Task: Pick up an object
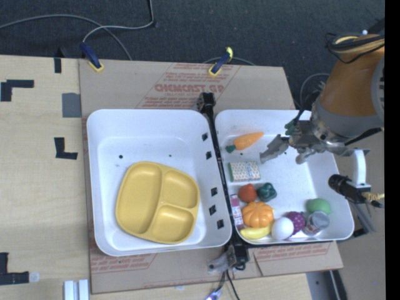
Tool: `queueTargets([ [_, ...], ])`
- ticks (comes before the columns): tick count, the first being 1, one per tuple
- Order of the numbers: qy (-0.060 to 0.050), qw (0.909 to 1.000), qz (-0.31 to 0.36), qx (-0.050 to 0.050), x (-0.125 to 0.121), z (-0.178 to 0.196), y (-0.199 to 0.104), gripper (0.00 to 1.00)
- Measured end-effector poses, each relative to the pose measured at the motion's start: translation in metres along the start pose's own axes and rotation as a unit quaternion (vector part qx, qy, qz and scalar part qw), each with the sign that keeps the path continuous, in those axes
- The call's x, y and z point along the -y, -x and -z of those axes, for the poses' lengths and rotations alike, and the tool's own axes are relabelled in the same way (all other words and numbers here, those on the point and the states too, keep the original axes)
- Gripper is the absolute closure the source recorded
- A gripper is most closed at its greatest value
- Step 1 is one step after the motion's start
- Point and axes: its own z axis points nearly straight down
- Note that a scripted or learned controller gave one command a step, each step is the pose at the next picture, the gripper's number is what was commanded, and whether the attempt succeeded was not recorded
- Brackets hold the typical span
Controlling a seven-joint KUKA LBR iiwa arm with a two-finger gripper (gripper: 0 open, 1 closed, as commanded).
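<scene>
Camera view looks down on two white bins side by side on a cardboard sheet. Left bin (100, 136) holds a yellow divided plate (157, 201), lying flat toward its near side. Right bin (325, 174) holds the small items. A carrot (248, 140) lies near its far left corner, orange with a green end. Below it sits a small patterned box (244, 170). Nearer still come a red fruit (248, 192) and a dark green piece (267, 191), close together. A small pumpkin (257, 214) sits just in front of them, with a banana (253, 233) touching its near edge. A narrow pink packet (236, 208) lies along the bin's left wall. Along the near wall, from left to right, are a white egg (282, 227), a purple item (296, 220), a grey can (318, 220) and a green ball (319, 205), all bunched together.

The arm (350, 92) comes in from the right, its orange band above the wrist. The gripper (289, 147) hangs over the far part of the right bin, right of the carrot and apart from it. Its two fingers are spread, one (272, 149) pointing left toward the carrot, with nothing between them
</scene>
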Motion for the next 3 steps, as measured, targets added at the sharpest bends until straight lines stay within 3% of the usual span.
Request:
queueTargets([
  [1,0.001,1.0,-0.001,0.001,0.027,-0.153,0.026,0.0],
  [2,0.002,1.0,-0.001,0.001,0.026,-0.144,0.026,1.0],
  [3,0.001,1.0,0.0,0.0,-0.024,-0.055,-0.02,1.0],
])
